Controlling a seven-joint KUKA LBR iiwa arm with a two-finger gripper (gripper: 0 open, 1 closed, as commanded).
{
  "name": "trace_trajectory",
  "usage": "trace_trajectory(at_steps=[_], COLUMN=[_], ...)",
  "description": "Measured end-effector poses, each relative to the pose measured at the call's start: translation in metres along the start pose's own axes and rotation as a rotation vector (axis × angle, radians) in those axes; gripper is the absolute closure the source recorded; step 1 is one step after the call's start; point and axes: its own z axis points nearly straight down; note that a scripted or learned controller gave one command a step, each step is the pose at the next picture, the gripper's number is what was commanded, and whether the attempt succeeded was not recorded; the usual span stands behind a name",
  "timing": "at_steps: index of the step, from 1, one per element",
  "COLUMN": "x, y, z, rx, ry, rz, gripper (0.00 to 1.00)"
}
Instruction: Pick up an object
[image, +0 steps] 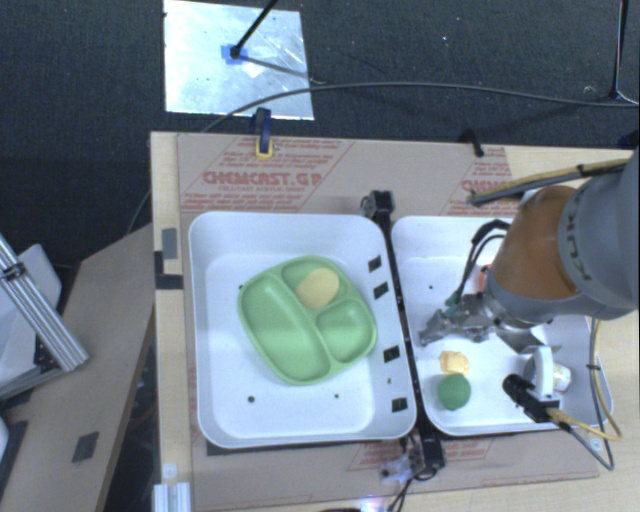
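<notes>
The arm's grey bulk and orange band (535, 245) cover much of the right bin (425, 245), and the tool (450, 325) pokes out beneath them as a small metallic shape low over the bin floor; whether it is released or clenched I cannot tell. Just below it lie a small yellow object (454, 361) and a green ball (454, 391), touching or nearly so. In the left bin (225, 240) a green divided plate (300, 325) holds a yellow piece (319, 288) in its upper compartment.
</notes>
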Motion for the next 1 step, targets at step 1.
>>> trace_trajectory(at_steps=[1], x=[-0.0004], y=[0.0011], z=[-0.0120], rx=[-0.004], ry=[-0.001], rz=[0.001], gripper=[1.00])
